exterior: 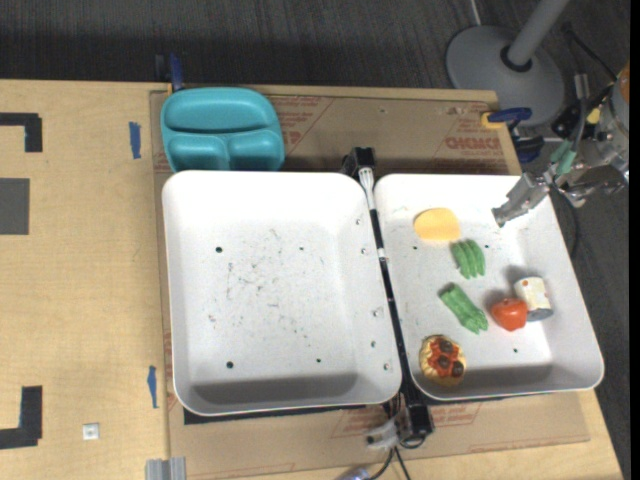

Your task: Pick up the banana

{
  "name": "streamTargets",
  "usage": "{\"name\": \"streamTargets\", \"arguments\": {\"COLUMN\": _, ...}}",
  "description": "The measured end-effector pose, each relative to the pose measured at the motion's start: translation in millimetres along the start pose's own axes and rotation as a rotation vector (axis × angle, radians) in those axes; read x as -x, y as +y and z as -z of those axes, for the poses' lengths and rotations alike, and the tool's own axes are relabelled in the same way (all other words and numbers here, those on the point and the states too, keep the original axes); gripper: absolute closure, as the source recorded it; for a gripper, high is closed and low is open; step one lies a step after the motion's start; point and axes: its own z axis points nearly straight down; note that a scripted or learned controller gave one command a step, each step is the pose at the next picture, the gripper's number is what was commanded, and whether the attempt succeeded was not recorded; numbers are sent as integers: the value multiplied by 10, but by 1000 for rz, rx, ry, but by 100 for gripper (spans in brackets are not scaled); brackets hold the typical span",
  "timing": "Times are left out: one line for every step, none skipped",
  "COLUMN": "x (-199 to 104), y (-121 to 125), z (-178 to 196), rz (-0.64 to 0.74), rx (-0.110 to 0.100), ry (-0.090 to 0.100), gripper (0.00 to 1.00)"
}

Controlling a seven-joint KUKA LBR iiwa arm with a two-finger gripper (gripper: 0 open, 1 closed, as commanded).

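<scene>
The banana [437, 225] is a short, rounded yellow piece lying in the far part of the right bin [575, 358], close to the divider side. My gripper [508, 211] hangs over the bin's far right area, tilted down and to the left. It is about a hand's width to the right of the banana and apart from it. Nothing shows in the gripper.
Also in the right bin are two green vegetables [468, 258] [463, 306], a red tomato [509, 314], a small white and orange item [533, 296] and a brown round toy [441, 358]. The left bin [180, 368] lies beside it. A teal tray [222, 128] sits behind.
</scene>
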Motion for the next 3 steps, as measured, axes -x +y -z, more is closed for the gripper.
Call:
{"name": "streamTargets", "arguments": {"x": -250, "y": -350, "z": -944, "rz": 273, "rx": -2, "ry": 2, "gripper": 0}}
{"name": "streamTargets", "arguments": {"x": -832, "y": -317, "z": -1644, "rz": 263, "rx": -1, "ry": 2, "gripper": 0}}
{"name": "streamTargets", "arguments": {"x": -1516, "y": -195, "z": -1808, "rz": 227, "rx": -4, "ry": 4, "gripper": 0}}
